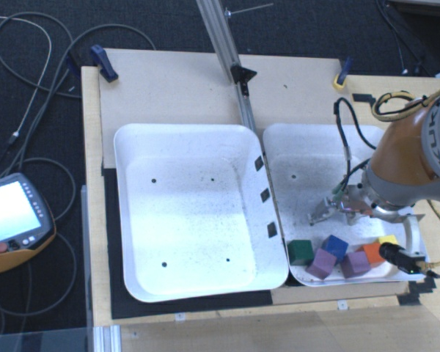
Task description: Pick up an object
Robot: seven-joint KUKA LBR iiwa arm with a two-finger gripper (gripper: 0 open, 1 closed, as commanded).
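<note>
Approach step: gripper [324,211] hangs low over the right bin [308,160], jaws apparently open and holding nothing, blocks [336,255] clustered along its near edge; next move needs repositioning over one block.

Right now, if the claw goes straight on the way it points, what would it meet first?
The claw points left and downward over the right bin. It would probably meet the bin's bare floor first, above the green block. Depth is unclear from this one slanted view.

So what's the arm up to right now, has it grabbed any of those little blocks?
Gripper low in right bin, nothing seen between fingers. Blocks loose along near wall: green, blue, two purple, orange. Nothing blocking.
</note>
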